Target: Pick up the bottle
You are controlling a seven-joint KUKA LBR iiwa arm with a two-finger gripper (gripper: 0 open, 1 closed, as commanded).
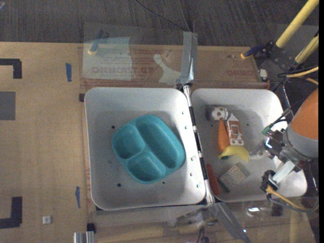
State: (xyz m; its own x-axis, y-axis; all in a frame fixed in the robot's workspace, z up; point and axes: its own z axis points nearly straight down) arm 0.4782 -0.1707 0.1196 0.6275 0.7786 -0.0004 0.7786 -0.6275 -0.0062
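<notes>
Bottle (233, 130) is, as best I can judge, the small white thing with a reddish label. It lies on its side in the middle of the right bin (253, 97), a little right of frame centre. Nothing holds it; it rests loose on the bin floor. An orange piece (223, 137) lies against its left side and a yellow piece (234, 152) sits just below it, so I expect the freest approach is from above or from the right. A checked block (234, 175) sits lower still, apart from the bottle. The teal divided plate (148, 148) has the left bin (101, 103) to itself.

The arm enters at the right edge of the frame, its orange band (310, 116) over the bin's right wall. The gripper (273, 148) hangs to the right of the bottle, near it but not touching. I cannot tell whether the gripper is released or clenched.
</notes>
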